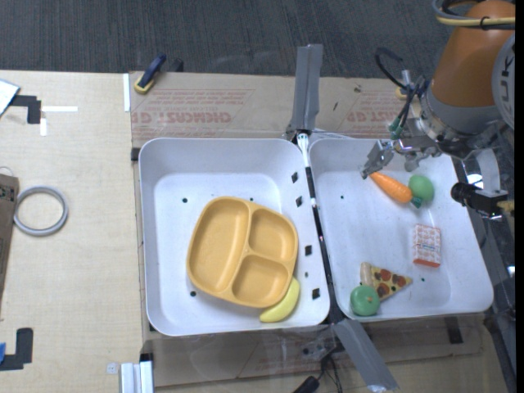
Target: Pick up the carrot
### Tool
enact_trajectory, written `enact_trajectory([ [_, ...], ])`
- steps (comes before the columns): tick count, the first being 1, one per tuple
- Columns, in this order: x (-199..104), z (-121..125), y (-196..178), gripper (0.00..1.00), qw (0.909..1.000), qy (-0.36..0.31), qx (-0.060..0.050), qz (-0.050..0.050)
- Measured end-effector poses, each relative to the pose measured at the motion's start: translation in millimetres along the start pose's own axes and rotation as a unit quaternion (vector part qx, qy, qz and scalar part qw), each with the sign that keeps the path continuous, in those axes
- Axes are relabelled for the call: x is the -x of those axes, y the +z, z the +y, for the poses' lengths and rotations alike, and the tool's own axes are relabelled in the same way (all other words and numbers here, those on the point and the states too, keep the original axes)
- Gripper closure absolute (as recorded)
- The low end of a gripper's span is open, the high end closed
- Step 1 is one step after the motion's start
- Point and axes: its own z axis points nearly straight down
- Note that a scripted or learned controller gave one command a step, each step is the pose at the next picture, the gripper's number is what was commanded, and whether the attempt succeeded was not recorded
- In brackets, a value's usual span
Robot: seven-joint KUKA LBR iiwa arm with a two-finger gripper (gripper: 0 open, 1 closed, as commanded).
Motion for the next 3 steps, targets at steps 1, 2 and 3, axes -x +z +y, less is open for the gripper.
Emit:
enact_trajectory([
  [1,57.0,12.9,63.2,0.0,0.9944,0.106,0.001,0.0],
  [2,67.9,18.2,128.9,0.0,0.9999,0.011,0.001,0.0],
  [3,68.9,18.4,119.0,1.0,0.9999,0.012,0.002,0.0],
])
